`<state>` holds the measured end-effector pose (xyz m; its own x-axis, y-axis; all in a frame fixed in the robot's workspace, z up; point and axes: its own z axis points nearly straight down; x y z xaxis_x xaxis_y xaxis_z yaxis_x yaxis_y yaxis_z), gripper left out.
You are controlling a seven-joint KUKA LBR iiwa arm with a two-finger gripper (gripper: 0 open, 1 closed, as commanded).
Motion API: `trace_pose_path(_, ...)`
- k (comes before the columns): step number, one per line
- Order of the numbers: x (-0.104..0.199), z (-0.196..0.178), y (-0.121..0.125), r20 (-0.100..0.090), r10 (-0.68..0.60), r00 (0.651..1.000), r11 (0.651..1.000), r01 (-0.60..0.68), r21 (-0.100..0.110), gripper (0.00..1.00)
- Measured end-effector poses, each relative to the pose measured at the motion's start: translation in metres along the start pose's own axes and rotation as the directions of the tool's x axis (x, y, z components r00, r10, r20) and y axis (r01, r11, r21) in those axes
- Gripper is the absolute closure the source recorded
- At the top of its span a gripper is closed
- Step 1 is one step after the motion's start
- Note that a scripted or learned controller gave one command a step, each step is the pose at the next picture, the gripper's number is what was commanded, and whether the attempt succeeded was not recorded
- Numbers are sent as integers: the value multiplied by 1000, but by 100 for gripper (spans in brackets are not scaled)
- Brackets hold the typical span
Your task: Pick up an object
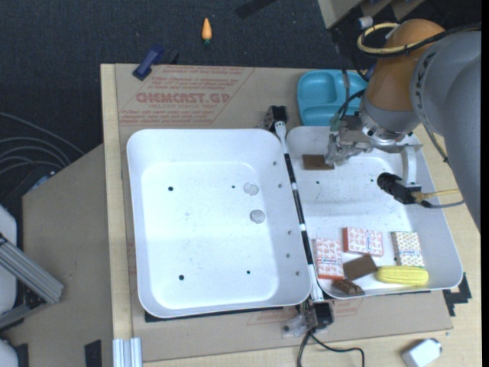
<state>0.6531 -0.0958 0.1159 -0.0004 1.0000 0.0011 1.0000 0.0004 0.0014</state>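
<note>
1. Reaching into the far end of the right bin [439, 239], the gripper [337, 153] sits low beside a small brown flat block [317, 162]; the block lies just left of the fingertips, touching or nearly so.
2. Gripper state: cannot tell, the wrist hides it from this slanted view. Nothing visibly held.
3. Likely target is the brown block, since it is the one item at that end and the arm [397, 75] is angled down toward it.
4. Other candidates cluster at the near end of the right bin: three patterned red-white packets [364, 241], a brown wedge-like piece [359, 266], a yellow banana-like toy [403, 276], and a dark scrap [348, 286] at the rim.
5. Left bin [153, 205] holds two small round grey discs [254, 202] near its middle.
6. Blue tub [321, 98] stands behind the right bin, outside it.
7. Risk, as a guess: the block is thin and flat against the floor near the wall, so fingers may slide over it or push it away.
</note>
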Motion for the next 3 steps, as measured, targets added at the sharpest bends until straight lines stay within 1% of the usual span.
trace_pose_path(1, 0, 0, 0, 0, 0, 1000, 1000, 0, 0, 0)
trace_pose_path(2, 0, -10, 1, 0, 0, 1000, 1000, 0, -2, 100)
trace_pose_path(3, 0, -10, 0, 0, 0, 1000, 1000, 0, -1, 0)
